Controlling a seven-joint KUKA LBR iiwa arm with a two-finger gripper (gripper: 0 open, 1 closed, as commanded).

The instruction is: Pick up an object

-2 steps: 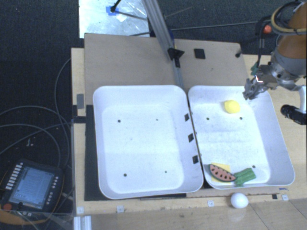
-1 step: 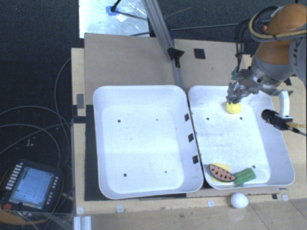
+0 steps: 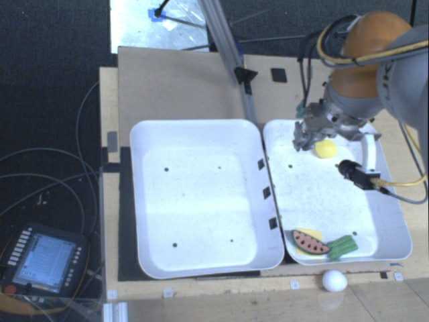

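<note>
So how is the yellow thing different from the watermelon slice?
The yellow thing is round and plain, while the watermelon slice is a flat wedge, red with a yellow rim. The yellow thing sits beside the gripper; the watermelon slice lies at the near edge. Both are in the right bin.

Yellow object [image 3: 326, 149] partly hidden behind gripper [image 3: 303, 140]; arm cropped right.

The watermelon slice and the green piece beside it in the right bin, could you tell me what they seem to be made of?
Watermelon slice: probably moulded plastic or foam; flat, matte colours. Green piece: likely the same, uniformly green and dull. Too small to be sure.
</note>
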